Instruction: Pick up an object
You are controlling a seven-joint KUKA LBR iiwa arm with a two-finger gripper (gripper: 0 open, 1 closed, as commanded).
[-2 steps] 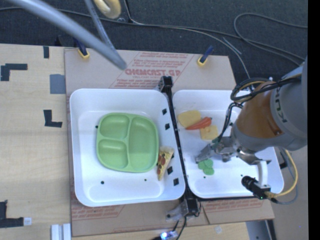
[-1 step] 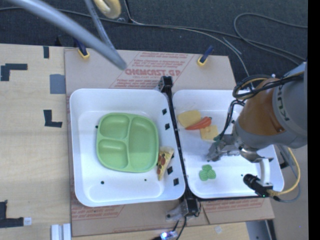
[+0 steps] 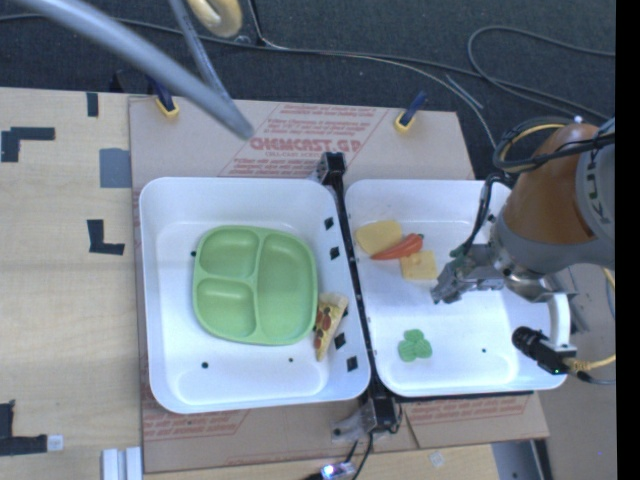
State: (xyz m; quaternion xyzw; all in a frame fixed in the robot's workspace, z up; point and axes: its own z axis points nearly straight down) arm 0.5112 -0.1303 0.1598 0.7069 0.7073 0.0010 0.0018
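Note:
In the right bin (image 3: 500, 368) lie a yellow food piece (image 3: 378, 236), a red chili-like piece (image 3: 398, 248), a pale yellow square piece (image 3: 420, 266) and a green broccoli piece (image 3: 414, 346). My gripper (image 3: 450, 286) hangs low over the right bin, just right of the pale yellow square and above the broccoli. The arm comes in from the right, its orange band (image 3: 545, 193) above the wrist. Nothing shows between the fingers.
The left bin (image 3: 160, 268) holds a green divided plate (image 3: 255, 284) and a pizza slice toy (image 3: 327, 320) beside the plate's right edge. A black divider (image 3: 345, 268) joins the two bins. Cables run across the dark floor behind.

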